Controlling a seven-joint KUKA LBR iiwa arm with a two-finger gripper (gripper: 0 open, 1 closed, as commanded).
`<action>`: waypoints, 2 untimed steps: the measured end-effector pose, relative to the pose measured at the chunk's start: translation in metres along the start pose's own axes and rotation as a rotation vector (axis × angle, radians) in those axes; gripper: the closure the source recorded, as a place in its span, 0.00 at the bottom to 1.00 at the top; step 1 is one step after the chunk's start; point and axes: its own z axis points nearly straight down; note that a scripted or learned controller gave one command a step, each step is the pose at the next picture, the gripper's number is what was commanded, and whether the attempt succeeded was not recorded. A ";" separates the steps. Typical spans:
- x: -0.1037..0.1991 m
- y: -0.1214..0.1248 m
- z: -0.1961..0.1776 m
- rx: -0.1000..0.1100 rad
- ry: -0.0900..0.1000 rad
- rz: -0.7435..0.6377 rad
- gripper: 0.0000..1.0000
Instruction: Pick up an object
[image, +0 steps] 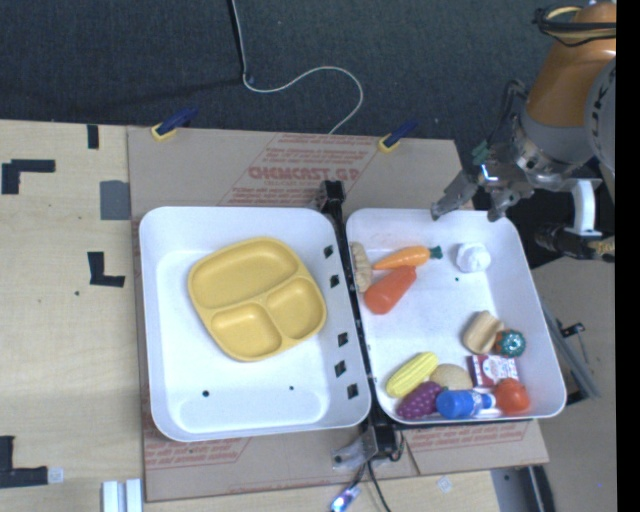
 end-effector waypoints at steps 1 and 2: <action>0.001 0.000 -0.010 -0.001 0.000 -0.002 1.00; 0.078 -0.049 -0.114 -0.010 0.002 -0.008 1.00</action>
